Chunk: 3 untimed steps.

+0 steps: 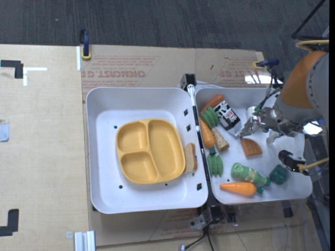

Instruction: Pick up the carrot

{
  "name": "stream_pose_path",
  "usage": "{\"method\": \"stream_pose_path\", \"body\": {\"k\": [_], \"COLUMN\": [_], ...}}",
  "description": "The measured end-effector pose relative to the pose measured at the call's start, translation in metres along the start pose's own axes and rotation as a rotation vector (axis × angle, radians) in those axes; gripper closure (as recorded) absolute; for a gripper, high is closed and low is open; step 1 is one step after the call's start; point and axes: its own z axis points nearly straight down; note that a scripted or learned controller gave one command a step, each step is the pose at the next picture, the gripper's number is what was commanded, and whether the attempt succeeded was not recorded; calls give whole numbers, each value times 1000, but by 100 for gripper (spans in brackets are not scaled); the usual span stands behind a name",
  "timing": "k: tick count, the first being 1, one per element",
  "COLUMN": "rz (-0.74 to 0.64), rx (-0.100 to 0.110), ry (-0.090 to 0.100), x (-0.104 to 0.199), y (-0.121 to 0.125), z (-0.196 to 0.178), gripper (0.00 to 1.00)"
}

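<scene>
The carrot (pixel 238 189) lies in the right bin (pixel 293 195), close to its near wall, long axis running almost left-to-right with the pointed end toward the divider and the green top toward a green bottle (pixel 249 173) that touches it from behind. The gripper (pixel 255 123) hangs over the middle of the same bin, above a slice of bread (pixel 252 148) — whether the jaws are apart or together cannot be told, and nothing is seen between them. So the carrot sits toward the view's bottom and a little left of the jaws. Closing across its short width looks the likely approach. Room is tight: the bin wall in front, the bottle behind, a green toy (pixel 278 174) to the right.
</scene>
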Motion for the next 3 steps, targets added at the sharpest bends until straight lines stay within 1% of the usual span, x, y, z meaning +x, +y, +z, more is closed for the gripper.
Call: {"method": "stream_pose_path", "body": {"k": [1,2,3], "rz": [-68,24,-51], "rx": [-3,10,1], "ry": [2,17,3], "x": [-41,-40,-30], "y": [-51,-29,-80], "z": [-1,1,-41], "gripper": [0,0,0]}}
